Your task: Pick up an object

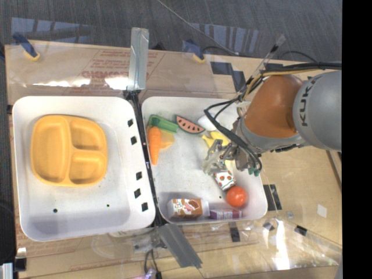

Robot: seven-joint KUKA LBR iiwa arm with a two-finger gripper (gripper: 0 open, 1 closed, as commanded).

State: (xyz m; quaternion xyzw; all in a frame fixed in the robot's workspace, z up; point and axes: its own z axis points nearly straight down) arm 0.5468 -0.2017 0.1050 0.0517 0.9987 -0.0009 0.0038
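So we start at the gripper, low inside the right bin, with the grey arm and its orange band reaching in from the right. We cannot tell what state the gripper is in — metal, cables and clutter all overlap at the tip.

Right below the gripper tip lies a small red-and-white packet, touching or nearly touching it; we cannot say which. Just past that, further down, a red tomato sits by the bin's lower right corner. Just above the gripper there is a yellow piece, partly covered by cables, and beyond it a watermelon slice. Down and to the left of the tool, along the bin's lower wall, lie a brown bottle and a purple wrapper. Well to the left of the tool, against the divider, we see a carrot with a green piece above it. Far left, the other bin holds a yellow divided tray.

Progress — we judge the approach done, the tool down among the objects, probably going for the packet. Nothing looks lifted yet; the grasp itself, if not made, and the raise are left.
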